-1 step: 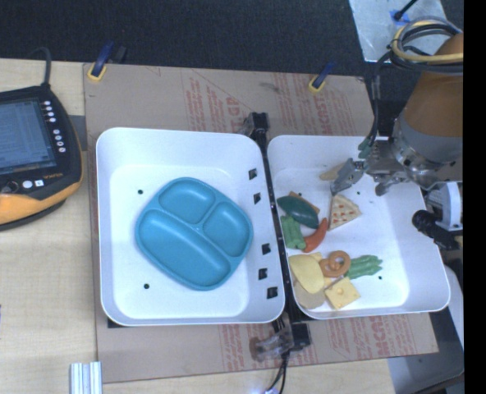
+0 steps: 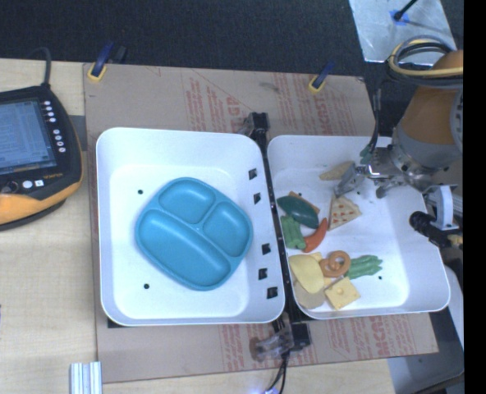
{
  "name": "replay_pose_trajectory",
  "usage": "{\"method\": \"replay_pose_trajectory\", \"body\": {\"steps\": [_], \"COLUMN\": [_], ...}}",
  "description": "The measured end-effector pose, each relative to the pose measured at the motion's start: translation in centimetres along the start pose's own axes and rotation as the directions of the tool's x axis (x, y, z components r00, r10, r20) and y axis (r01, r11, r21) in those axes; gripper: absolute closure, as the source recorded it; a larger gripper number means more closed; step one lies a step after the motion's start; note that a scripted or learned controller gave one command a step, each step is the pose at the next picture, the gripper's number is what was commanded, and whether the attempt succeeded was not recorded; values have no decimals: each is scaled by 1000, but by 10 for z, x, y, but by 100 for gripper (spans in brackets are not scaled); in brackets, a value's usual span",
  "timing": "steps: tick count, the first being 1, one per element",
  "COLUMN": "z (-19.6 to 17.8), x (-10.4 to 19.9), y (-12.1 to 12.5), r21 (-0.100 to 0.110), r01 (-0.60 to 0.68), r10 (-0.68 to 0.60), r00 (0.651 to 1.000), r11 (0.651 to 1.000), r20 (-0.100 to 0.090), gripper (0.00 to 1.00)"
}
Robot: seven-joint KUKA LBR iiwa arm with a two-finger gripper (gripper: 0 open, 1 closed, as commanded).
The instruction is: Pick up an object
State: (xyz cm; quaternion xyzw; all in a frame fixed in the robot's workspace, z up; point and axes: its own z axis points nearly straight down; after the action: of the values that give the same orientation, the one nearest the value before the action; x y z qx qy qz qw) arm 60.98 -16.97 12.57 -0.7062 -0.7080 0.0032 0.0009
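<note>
1. The things to pick from lie in the right white plastic bin (image 2: 407, 295): a tan triangular toy wedge with dots (image 2: 344, 211), a dark green leaf-shaped piece (image 2: 299, 210), a red-orange curved pepper piece (image 2: 317, 235), an orange ring (image 2: 337, 262), yellow blocks (image 2: 307, 272) and a green frilly vegetable piece (image 2: 364, 263). They crowd the bin's left and lower part, several touching.
2. The gripper (image 2: 366, 176) hovers near the bin's upper edge, just beside the wedge and a pale flat piece (image 2: 335, 171). I cannot tell whether it is spread or closed; nothing visible sits in it.
3. Risk, as I judge it: the wedge is flat and may slip, and neighbours packed close could be nudged or dragged along.
4. The left white bin (image 2: 112, 220) holds a blue three-compartment plate (image 2: 194, 232).
5. Faint red printing on the brown board (image 2: 218, 97) covering the counter is unreadable, as is the handheld control pendant's screen (image 2: 13, 138).
</note>
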Motion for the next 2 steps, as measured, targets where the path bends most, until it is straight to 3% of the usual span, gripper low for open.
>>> {"method": "replay_pose_trajectory", "body": {"steps": [1, 2], "z": [34, -105], "x": [17, -24], "y": [49, 47], "r21": [-7, -19], "r01": [5, -1], "r10": [-5, 1], "r00": [1000, 1000], "r11": [1000, 1000], "r20": [-1, 4], "gripper": [0, 0]}}
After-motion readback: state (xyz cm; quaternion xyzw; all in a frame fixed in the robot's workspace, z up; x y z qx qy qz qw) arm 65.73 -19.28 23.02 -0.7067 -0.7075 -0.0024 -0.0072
